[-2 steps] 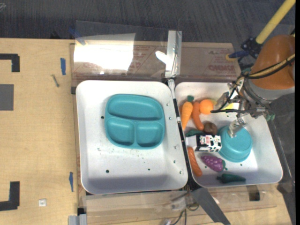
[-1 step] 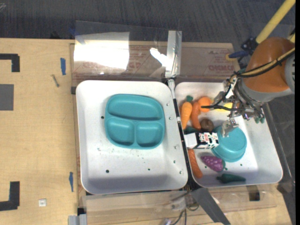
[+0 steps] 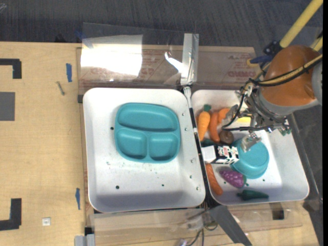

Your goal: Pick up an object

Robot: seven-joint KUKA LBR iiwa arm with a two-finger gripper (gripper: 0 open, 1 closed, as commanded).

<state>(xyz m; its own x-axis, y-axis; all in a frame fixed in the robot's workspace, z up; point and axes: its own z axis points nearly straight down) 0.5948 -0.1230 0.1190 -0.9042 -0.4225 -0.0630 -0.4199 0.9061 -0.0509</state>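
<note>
Over the right bin (image 3: pixel 300 181), pincer (image 3: pixel 249 140) touches teal bowl (image 3: pixel 253 161).

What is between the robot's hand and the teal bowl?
Nothing visible. The gripper hangs right over the teal bowl in the right bin, at its upper rim. The carrots, the purple grapes and the small card lie off to the side.
</note>
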